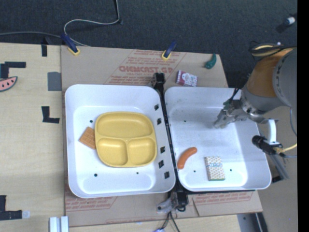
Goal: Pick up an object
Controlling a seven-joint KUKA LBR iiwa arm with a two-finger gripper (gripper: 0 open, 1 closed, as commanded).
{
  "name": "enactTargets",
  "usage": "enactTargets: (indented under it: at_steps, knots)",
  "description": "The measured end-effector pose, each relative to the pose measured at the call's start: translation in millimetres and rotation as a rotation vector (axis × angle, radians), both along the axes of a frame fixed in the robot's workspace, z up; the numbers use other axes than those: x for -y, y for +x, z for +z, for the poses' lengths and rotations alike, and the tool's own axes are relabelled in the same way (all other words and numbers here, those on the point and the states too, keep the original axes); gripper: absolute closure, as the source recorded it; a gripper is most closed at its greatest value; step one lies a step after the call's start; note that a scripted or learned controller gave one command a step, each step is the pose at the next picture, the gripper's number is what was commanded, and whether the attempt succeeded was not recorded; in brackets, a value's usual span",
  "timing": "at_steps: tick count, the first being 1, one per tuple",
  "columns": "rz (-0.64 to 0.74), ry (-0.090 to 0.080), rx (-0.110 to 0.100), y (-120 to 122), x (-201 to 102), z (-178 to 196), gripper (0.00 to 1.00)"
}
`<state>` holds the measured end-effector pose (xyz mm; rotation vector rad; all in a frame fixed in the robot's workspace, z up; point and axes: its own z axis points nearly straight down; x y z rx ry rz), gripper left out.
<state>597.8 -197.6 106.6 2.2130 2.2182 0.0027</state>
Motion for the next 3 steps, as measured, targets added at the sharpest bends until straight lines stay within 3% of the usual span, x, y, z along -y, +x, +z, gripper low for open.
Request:
enactTargets:
  at_steps: [2,3]
  knots:
    - [0.001,0.002,-0.001,0.0,-1.6,18.2,1.00]
    - [0.001,0.002,-0.002,-0.1,-1.6,18.1,0.00]
